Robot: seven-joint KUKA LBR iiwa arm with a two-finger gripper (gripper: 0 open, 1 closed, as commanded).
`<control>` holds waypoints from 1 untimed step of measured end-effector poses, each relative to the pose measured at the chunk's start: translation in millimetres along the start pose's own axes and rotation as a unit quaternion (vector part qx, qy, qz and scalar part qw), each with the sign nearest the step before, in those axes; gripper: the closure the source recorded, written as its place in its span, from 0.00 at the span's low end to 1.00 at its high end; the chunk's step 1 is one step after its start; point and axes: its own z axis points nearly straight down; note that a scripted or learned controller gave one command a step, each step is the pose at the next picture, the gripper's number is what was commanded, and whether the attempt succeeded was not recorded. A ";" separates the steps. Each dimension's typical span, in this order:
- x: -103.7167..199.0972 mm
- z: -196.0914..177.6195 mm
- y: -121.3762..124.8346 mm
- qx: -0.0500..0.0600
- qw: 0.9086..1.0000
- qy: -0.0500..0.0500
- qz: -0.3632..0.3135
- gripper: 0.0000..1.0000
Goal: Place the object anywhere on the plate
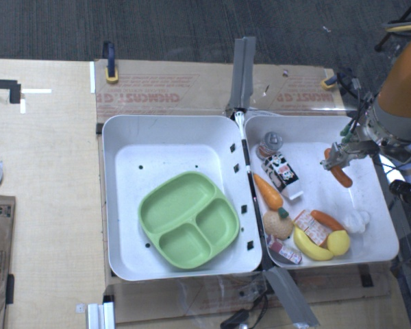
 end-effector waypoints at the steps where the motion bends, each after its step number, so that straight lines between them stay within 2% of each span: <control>1: 81.1 16.4 -16.9 0.001 1.000 0.001 -0.024 1.00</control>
